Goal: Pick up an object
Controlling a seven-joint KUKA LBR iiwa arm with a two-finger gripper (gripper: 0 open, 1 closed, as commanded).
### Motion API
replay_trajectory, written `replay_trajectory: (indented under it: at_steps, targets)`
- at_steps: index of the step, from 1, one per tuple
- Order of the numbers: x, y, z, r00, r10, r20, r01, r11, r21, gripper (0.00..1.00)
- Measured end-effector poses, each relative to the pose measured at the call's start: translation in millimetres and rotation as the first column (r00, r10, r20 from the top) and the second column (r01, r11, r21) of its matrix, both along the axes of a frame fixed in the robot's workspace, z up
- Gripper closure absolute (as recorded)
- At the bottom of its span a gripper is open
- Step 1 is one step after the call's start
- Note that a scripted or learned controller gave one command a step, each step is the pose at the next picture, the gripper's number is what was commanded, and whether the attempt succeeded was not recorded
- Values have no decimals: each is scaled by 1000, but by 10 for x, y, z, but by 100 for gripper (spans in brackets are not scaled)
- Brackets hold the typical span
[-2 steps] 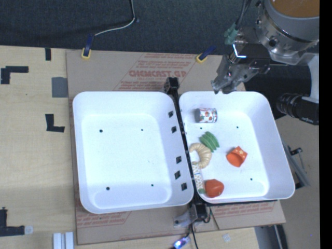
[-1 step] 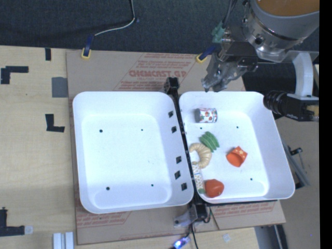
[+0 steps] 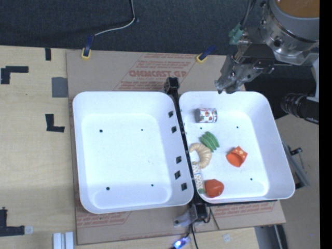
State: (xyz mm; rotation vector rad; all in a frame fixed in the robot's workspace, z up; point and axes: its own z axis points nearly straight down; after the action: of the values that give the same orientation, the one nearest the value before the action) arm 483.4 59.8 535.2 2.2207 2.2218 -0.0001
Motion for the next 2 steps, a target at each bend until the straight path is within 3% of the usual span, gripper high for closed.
replay_trajectory:
  at_steps: [1, 2]
  targets:
    - [3, 278, -83, 1000, 2, -3, -2, 1000, 0, 100]
    - [4, 307, -4, 1000, 0, -1, 0, 1000, 0, 100]
